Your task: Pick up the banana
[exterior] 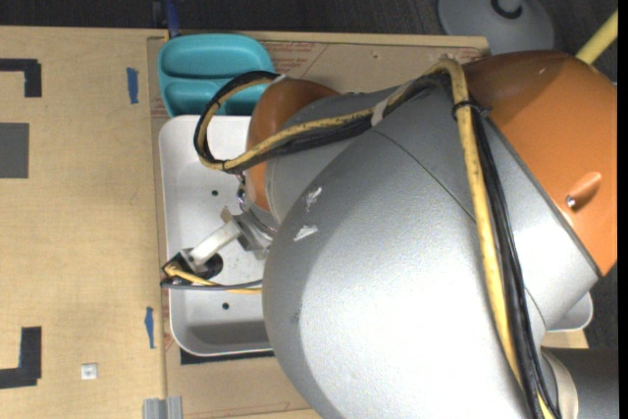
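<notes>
My grey arm (412, 250), with its orange band (549, 132), fills the middle and right of the camera view and covers most of both bins. My gripper (247, 229) hangs low over the left white bin (182, 172), near its middle, largely hidden under the wrist. The bare bin floor to the gripper's left holds nothing that I can make out.
A teal plastic object (211, 69) sits at the far end of the left bin. A brown cardboard surface (78, 211) with black and blue tape marks lies left of the bin. A yellow and black cable (211, 128) loops over the far part of the bin.
</notes>
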`<state>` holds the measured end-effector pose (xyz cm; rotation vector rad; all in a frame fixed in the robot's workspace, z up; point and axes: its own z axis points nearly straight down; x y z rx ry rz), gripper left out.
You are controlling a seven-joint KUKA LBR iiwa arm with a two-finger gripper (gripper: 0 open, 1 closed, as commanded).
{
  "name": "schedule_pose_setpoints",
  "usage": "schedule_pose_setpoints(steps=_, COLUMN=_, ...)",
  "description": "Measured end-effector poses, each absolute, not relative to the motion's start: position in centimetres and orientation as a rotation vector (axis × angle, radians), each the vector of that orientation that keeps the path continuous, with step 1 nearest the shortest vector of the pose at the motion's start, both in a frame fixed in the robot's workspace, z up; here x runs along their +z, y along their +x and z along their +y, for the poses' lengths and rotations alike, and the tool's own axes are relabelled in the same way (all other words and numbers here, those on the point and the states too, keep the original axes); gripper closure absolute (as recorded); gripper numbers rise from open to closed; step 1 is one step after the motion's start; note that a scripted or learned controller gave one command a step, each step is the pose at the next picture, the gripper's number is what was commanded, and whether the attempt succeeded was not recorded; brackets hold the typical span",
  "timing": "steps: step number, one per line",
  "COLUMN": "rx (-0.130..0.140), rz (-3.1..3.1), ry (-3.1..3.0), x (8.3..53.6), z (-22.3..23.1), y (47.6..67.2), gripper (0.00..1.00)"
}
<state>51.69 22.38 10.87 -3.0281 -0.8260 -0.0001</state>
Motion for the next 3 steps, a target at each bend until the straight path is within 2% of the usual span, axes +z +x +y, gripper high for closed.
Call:
schedule_pose_setpoints(steps=1, rx=0.003, rz=-1.129, ry=-2.931, x=20.2, z=22.5, y=50.0, gripper=1.00)
schedule_pose_setpoints(steps=2, rx=0.006, rz=-1.133, ry=-2.929, x=21.2, z=22.5, y=50.0, gripper=1.00)
schedule_pose_setpoints(steps=3, rx=-0.001, rz=-1.595, ry=-2.707, x=26.9, z=22.5, y=47.9, gripper=1.00)
